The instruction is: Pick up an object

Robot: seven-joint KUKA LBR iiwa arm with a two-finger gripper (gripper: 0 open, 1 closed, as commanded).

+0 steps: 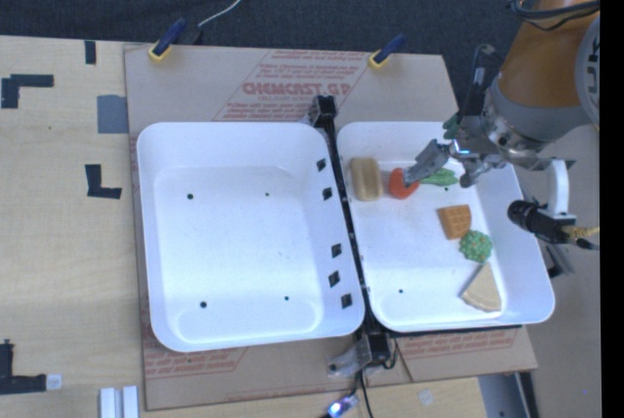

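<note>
Overhead, grey end effector [447, 167] hovers by glossy red-green toy [413, 180].

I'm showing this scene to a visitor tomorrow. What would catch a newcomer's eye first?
The orange-banded arm reaching in from the right, its end effector low over the right bin. Beneath it lies a red-and-green toy vegetable, with a tan bread piece beside it and green broccoli nearer.

Camera: fixed above the bench, looking down at a slant.
Coverage: both white bins [146, 153].
Arm [546, 65]: enters at 3 o'clock.
</note>
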